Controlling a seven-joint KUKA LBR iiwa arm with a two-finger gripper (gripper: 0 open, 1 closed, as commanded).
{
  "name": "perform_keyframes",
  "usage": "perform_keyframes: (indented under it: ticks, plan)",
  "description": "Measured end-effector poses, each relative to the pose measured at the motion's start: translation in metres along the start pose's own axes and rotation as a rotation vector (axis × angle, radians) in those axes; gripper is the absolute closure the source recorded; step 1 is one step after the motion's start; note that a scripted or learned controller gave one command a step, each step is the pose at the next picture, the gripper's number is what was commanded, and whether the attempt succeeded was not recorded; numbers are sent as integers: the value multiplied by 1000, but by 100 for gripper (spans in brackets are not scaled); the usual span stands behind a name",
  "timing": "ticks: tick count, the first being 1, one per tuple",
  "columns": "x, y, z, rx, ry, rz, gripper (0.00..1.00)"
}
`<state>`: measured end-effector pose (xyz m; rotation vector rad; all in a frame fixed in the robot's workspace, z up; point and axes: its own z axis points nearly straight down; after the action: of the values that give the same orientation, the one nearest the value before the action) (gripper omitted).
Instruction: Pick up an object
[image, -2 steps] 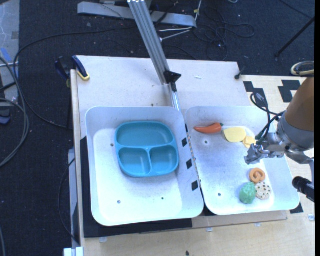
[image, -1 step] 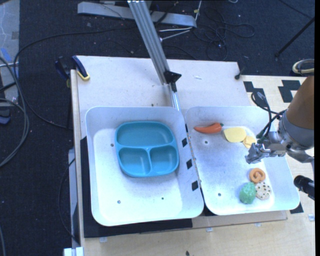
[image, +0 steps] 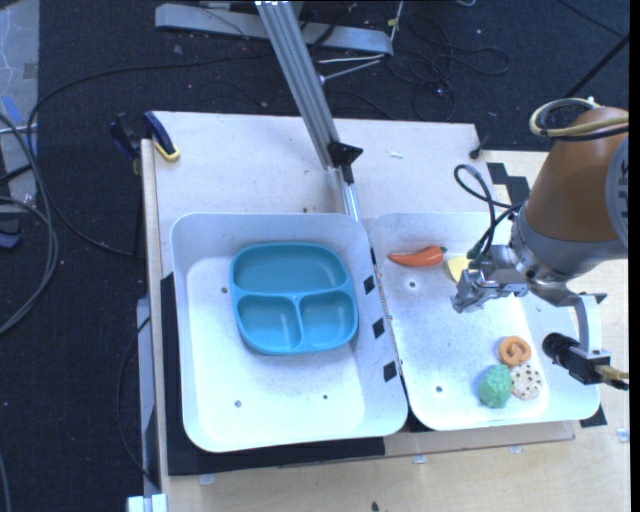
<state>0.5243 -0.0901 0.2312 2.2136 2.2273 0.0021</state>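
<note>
And here's the tabletop (image: 250, 150), pale and wide, carrying two white bins side by side. The left bin (image: 200, 400) holds a big blue divided plate (image: 295, 298), sitting flat toward the bin's far half. Beside it on the right, the right bin (image: 430, 370) has all the small stuff. The arm (image: 575, 200), grey with its orange band, reaches in over the right bin's far right corner. Down at its tip, the pincer (image: 470, 296) hangs low over the right bin's floor, near the far end; whether it is open or closed, I cannot tell from here, and nothing shows between its tips. Just beside it, on the far side, a yellow piece (image: 457, 267), and left of that an orange carrot (image: 417, 257) lying flat. Toward the right bin's near right corner: a green lump (image: 494, 387), a speckled cookie (image: 526, 381) touching it, and a small orange ring (image: 515, 350) just behind them.
</note>
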Motion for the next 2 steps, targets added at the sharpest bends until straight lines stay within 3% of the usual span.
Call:
perform_keyframes:
  ticks: [2]
  plan:
    - [101,51,-14,-1,0,1,100]
